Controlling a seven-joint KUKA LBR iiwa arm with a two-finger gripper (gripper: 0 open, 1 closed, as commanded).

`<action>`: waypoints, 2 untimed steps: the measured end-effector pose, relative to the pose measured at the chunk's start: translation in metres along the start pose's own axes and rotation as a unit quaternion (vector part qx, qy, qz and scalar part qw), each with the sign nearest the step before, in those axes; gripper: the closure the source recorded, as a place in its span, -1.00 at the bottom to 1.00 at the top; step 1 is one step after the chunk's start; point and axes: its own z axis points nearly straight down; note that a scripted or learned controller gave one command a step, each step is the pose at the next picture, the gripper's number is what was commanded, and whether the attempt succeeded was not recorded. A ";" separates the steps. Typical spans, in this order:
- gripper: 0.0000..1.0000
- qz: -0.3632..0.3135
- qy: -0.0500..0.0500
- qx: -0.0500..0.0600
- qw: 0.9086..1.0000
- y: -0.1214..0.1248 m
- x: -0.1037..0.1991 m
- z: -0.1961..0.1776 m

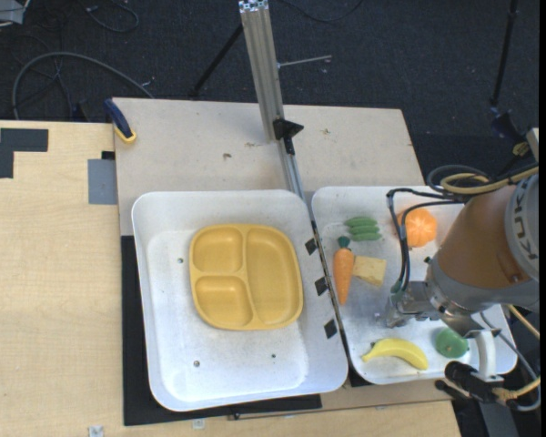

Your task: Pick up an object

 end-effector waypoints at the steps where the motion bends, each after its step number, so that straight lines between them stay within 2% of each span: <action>1: 1.00 -0.004 0.002 0.002 1.000 0.001 0.008 -0.045; 2: 1.00 -0.005 0.001 0.001 1.000 0.005 0.006 -0.107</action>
